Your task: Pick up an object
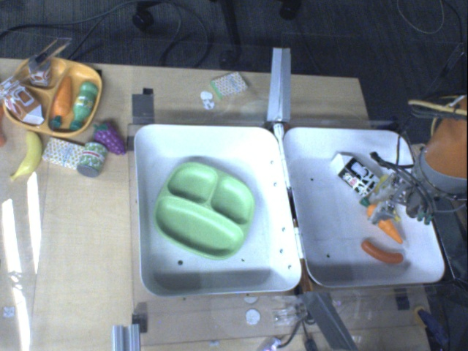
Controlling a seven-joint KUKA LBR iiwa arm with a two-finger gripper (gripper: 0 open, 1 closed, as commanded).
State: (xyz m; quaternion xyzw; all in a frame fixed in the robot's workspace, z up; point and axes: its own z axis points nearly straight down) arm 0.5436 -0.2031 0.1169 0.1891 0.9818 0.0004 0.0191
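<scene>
The arm came in from the right, its orange band above the wrist, and the pincer [390,196] was down in the right bin [319,156] amid a tangle of cables; I could not tell how it stood or whether it had hold of anything. Just under it lay an orange carrot-like piece [392,230], and nearer the bin's front edge a reddish sausage [382,251]. A small black-and-white box [356,174] lay tilted beside the pincer, toward the bin's back. The left bin [146,254] held a green divided plate [205,209] by itself. Off on the counter [73,254] to the left sat a yellow bowl [91,75] of toy food, with a banana [28,157] and purple grapes [110,137] nearby.
</scene>
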